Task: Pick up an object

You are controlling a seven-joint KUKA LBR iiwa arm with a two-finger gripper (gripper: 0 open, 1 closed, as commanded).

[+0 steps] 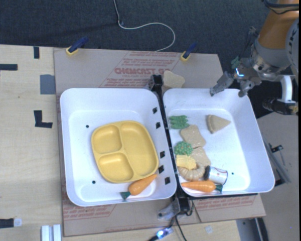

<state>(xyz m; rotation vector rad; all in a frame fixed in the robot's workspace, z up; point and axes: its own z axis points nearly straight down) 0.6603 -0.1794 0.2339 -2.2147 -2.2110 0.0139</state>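
STATE: end effector [232, 86] spread open, holding nothing, above far rim of right bin [256, 134] | TARGETS: toy foods crowd the bin's near-left corner; tan wedge [216, 123] lies apart | RISK: descent into the cluster may wedge fingers between neighbours or lift two items; carrot [198, 187] against the wall may block a finger

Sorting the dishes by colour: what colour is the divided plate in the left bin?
Yellow: the divided plate, seen in the camera view.

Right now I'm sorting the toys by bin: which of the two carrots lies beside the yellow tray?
The carrot in the left bin, against the yellow tray. The other carrot lies in the right bin.
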